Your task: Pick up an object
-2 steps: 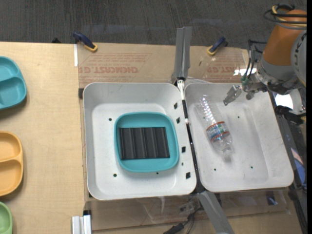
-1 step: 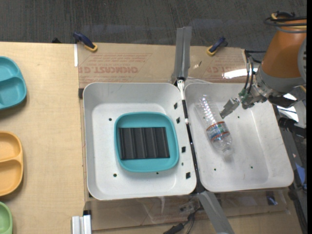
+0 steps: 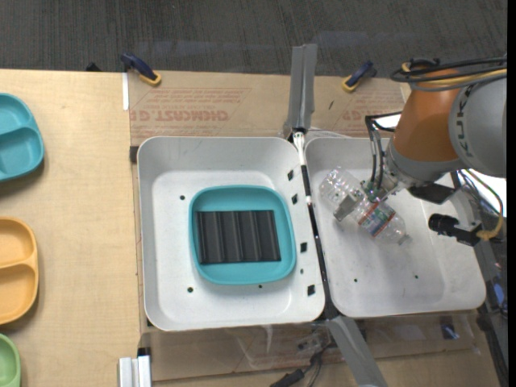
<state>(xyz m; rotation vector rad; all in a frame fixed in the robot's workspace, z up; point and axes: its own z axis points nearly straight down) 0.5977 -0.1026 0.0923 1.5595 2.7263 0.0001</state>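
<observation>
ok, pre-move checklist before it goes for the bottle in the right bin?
1. Target present: clear plastic bottle lies on its side in the right bin. ok.
2. Claw over target: it sits at the bottle's upper side, seemingly touching. ok.
3. Bottle seated between the claw's grasping parts: hidden by the wrist and the bottle's clear plastic. cannot tell.
4. Bottle off the bin floor: appears to rest on the floor. not ok.
5. Space around target: nothing else lies near the bottle, and the bin walls stand off it. ok.
6. Left bin: teal tray with dark insert lies apart from the target. ok.
</observation>
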